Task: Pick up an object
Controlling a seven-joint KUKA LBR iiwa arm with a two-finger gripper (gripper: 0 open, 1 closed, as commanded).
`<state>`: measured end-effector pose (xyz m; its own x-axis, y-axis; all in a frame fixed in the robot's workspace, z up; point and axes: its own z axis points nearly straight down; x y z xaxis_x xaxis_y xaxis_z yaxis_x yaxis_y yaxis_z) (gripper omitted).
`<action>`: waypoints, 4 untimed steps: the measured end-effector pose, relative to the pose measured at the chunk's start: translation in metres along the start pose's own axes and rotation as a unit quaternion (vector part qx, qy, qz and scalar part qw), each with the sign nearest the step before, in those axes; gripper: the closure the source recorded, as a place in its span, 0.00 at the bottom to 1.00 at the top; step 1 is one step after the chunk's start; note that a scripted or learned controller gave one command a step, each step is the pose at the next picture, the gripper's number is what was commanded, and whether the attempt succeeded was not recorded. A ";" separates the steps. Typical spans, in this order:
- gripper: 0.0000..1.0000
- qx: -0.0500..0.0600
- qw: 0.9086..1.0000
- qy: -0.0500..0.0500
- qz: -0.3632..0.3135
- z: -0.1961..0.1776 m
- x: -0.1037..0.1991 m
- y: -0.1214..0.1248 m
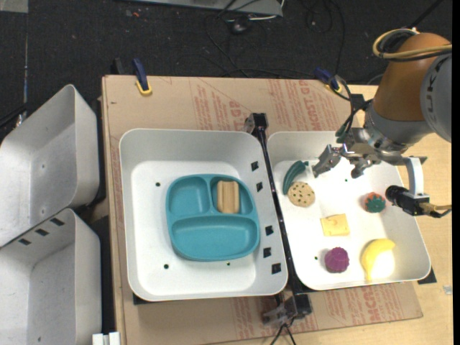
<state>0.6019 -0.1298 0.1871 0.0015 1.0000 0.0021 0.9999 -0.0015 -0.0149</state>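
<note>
I see the gripper (343,161) hanging over the far part of the right bin (424,264), its two fingers spread apart with nothing between them. So the pick is not yet made; as far as I can judge, the arm is only positioned above the bin and everything that counts is left to do: come down on one thing, close on it, and lift it clear.

The candidates all lie on the right bin's floor. Nearest the gripper are a teal curved piece (293,174) against the bin's left wall and a speckled cookie (302,194) just beside it. A yellow square block (335,225) sits in the middle, a purple ball (336,259) and a banana (376,256) lie near the front edge, and a small red-and-green piece (374,203) rests toward the right, near a black fitting.

In the left bin (136,264) I see a teal divided tray (208,232) with a tan block (228,196) in one upper compartment. Both bins rest on the table (180,103).

My guess is the cookie or the teal piece is the likeliest target, being closest under the fingers.
</note>
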 end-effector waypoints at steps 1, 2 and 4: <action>0.00 -0.007 1.000 -0.001 -0.001 -0.009 0.000 0.003; 0.00 -0.006 1.000 -0.001 0.000 0.033 -0.003 0.005; 0.00 -0.009 1.000 -0.001 0.000 0.092 -0.001 0.003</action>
<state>0.6030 -0.1302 0.0954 0.0013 1.0000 -0.0008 1.0000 -0.0013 0.0027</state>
